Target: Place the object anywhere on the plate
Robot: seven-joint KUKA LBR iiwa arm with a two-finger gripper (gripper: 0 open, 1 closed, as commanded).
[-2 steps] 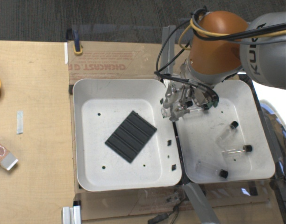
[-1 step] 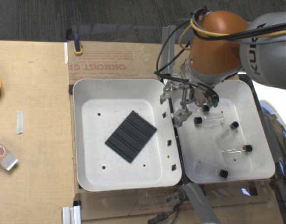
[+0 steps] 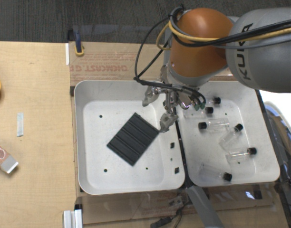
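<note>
Above the bins' seam, arm (image 3: 231, 42) hangs beside black plate (image 3: 133, 138).

Grey arm (image 3: 264, 46) with white KUKA lettering, orange band (image 3: 200, 42) — black and yellow cables (image 3: 202, 39) looped over it.

The arm (image 3: 259, 46) is grey with an orange band (image 3: 200, 37). Left of it, the left bin (image 3: 88, 141) is white and holds a black ribbed plate (image 3: 132, 139). Right of the plate, clear vials (image 3: 220, 125) carry black caps. The bench (image 3: 31, 151) is tan.
</note>
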